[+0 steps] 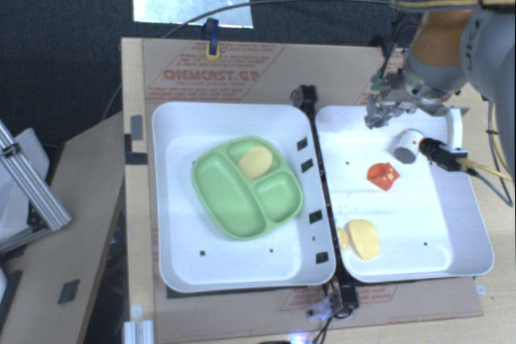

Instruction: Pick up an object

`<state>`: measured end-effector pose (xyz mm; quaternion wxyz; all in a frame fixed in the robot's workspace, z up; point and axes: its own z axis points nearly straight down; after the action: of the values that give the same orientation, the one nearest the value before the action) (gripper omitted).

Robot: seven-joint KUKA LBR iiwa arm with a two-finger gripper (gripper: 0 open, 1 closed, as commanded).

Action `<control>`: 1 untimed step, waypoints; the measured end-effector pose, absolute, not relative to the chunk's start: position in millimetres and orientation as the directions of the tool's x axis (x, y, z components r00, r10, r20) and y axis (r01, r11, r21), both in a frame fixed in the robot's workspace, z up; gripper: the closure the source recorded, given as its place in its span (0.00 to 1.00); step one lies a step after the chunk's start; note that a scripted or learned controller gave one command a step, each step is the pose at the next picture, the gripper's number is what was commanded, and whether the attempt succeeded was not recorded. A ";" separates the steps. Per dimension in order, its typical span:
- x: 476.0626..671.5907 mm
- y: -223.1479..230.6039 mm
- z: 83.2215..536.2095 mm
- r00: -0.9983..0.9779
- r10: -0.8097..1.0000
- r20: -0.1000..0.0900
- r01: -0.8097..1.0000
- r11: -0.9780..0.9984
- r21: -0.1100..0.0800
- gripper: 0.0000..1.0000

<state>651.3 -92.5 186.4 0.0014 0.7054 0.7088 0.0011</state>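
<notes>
Here the claw [377, 118] hangs over the shallow white right bin's [463, 254] eleven o'clock corner, apart from the crumpled red piece [383, 176]; I cannot tell how far open it is.

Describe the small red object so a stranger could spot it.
Find the shallow white bin on the view's right, beside the one holding the green divided plate. Near its middle lies a small red object. Its neighbour nearer the front is a pale yellow lump; only this one is red.

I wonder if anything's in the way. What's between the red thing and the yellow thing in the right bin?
Nothing. In the camera view, only bare white bin floor lies between the red thing and the yellow thing.
</notes>
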 end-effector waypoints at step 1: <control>655.0 -93.2 248.6 -0.006 1.000 -0.001 1.000 0.006 0.004 1.00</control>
<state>655.0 -93.2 248.6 0.0015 0.7051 0.7091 0.0012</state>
